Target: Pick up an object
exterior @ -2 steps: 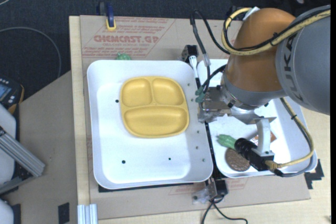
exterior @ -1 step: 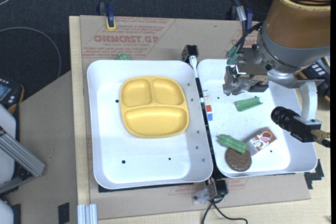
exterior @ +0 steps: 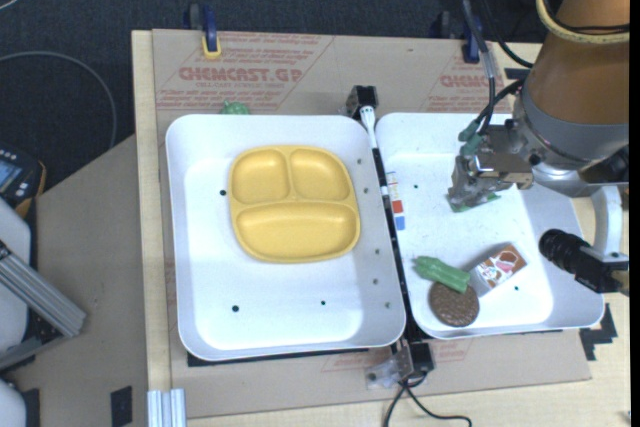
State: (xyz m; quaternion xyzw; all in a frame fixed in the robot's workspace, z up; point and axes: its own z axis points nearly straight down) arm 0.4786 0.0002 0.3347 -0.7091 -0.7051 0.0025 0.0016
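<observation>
My gripper [exterior: 470,187] hangs low over the back-middle of the right bin [exterior: 560,315]. A small grey-green shape [exterior: 466,204] shows right at its lower end; whether it is held I cannot tell. Near the bin's front lie a green pod-like piece [exterior: 440,272], a brown round disc [exterior: 454,305] touching it, and a small red-and-brown packet [exterior: 497,268] just to their right. These three lie well in front of the gripper. A yellow divided plate [exterior: 294,202] rests in the left bin [exterior: 200,245].
A thin white stick with a black end and red and blue marks [exterior: 381,170] lies along the rims between the two bins. A small green scrap [exterior: 235,108] sits behind the left bin. Blue clamps [exterior: 209,30] hold the board at the back.
</observation>
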